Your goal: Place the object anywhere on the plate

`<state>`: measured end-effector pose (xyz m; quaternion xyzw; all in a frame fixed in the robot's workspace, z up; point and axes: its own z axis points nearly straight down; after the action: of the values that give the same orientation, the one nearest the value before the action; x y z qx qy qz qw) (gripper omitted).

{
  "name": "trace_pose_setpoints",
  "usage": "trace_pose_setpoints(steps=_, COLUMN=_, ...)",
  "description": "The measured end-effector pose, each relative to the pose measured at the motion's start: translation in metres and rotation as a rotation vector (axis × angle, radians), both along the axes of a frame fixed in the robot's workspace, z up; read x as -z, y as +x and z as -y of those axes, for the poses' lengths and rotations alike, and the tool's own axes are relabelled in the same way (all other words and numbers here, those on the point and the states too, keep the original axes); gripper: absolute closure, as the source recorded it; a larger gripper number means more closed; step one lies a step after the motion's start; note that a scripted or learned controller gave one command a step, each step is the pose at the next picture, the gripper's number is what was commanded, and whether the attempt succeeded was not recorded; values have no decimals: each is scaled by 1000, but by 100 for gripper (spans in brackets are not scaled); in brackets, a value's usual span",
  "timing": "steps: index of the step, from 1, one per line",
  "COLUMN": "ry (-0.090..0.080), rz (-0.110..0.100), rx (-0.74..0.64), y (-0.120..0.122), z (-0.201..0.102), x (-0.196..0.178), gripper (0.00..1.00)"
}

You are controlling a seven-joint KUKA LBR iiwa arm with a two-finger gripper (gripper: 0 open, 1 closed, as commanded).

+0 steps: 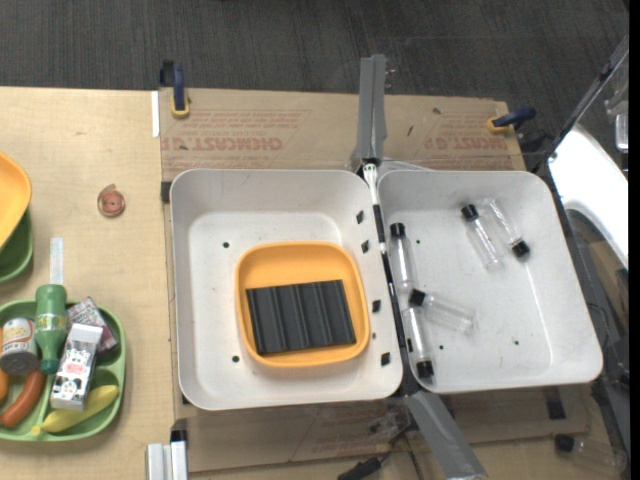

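Bench-top left bin [200, 218] holds an orange plate [300, 258] bearing a black ridged block [300, 316]; right bin [540, 318] holds clear vials [487, 233].

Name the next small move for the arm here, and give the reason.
Probably none toward the plate: the dark ridged object already lies flat on the orange plate in the left bin, well within its rim. If another item is meant, reach for a clear tube in the right bin.
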<state>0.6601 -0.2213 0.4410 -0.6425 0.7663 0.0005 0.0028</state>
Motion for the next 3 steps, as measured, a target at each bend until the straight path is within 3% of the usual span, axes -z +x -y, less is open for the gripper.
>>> trace_pose_setpoints(steps=1, ry=0, rz=-1, rx=-378, y=-55, z=0, x=0, gripper=100)
trace_pose_setpoints(steps=2, ry=0, rz=0, rx=-483, y=0, z=-15, x=1, gripper=100)
trace_pose_setpoints(steps=3, ry=0, rz=0, rx=-483, y=0, z=-15, x=1, gripper=0)
